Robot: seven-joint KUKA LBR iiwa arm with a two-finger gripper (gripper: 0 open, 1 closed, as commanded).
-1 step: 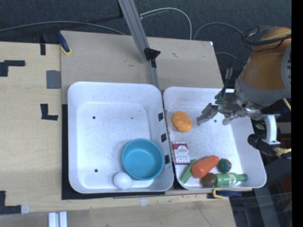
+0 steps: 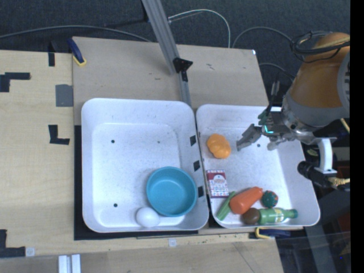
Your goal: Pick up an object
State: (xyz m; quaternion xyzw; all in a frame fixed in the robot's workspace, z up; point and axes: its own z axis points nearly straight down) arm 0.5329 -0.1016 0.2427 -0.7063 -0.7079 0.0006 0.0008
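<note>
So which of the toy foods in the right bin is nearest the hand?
The orange lump, alone just left of the hand; the other foods crowd the bin's near edge.

Wooden bench (image 2: 131, 73) bears left bin (image 2: 91, 152), right bin (image 2: 301, 201).

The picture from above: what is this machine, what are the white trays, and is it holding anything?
You look down at a slant from a camera fixed over a bench. The grey and orange shape on the right is a robot arm; its gripper, two fingers spread open, hangs over the right bin with nothing between them. Its job is to pick something up. That bin holds an orange lump, a small red carton, a toy carrot, a green bottle and a few more toys. The left bin holds a blue bowl and a white ball.
</note>
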